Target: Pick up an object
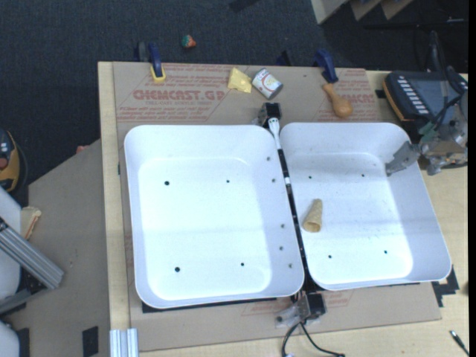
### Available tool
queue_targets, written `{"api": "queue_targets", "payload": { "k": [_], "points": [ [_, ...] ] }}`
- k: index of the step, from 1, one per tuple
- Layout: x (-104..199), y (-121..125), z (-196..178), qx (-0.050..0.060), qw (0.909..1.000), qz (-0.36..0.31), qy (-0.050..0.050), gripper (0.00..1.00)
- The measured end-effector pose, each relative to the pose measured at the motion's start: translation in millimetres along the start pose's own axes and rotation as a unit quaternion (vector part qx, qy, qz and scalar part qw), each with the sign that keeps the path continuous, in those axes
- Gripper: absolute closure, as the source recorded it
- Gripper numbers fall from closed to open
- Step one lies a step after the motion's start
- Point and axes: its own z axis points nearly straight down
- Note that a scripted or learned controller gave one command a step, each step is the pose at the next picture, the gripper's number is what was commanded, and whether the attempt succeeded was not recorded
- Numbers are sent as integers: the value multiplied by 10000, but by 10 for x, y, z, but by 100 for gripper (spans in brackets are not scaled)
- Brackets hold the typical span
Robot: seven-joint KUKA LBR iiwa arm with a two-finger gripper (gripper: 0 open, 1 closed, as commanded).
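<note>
1. The cone (313,215), a small tan piece, lies on the floor of the right bin (405,266), close to the left wall and the seam between the bins. A grasp there risks a finger striking that wall or pushing the cone against it.
2. The hand (401,159) sits at the right bin's upper right edge, well apart from the cone. Whether it is spread or pressed together I cannot tell, as it is too blurred.
3. The cone looks tapered and rounded, so it may roll or squirt out under a pinch.
4. The block (239,81), the box (267,83) and the peg (338,103) lie on the worktop (111,222) beyond the bins, probably out of play.
</note>
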Motion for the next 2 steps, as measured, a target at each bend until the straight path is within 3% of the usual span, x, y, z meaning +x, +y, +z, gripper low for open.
{"api": "queue_targets", "payload": {
  "k": [1, 2],
  "points": [
    [875, 423, 880, 25, 10000, -40, 22, 0],
    [2478, 843, 386, -49, 9999, -83, 37, 0]
  ]
}}
